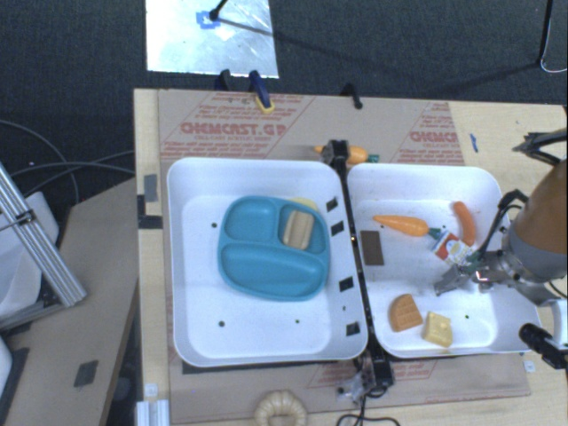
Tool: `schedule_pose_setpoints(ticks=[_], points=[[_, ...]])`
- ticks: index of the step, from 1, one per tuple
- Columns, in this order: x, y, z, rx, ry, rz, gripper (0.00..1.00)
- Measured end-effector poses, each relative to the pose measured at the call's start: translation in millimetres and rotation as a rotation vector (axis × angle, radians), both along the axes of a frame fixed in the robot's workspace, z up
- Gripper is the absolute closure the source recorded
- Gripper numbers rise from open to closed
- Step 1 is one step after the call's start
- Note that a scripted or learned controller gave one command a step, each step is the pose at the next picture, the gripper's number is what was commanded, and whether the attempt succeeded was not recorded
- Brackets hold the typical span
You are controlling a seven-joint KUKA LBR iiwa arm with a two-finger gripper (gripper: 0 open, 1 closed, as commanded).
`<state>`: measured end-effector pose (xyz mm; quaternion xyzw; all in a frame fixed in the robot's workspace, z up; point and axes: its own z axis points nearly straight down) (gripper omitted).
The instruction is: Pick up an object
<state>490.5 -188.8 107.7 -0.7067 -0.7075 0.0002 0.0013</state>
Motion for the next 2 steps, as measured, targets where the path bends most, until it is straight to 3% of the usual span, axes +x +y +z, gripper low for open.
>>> schedule_pose_setpoints(ticks=[1, 2], points=[[0, 0, -25, 0.000, -0.001, 0.000, 0.00], [2, 0, -12, -0.003, -0.006, -0.001, 1.00]])
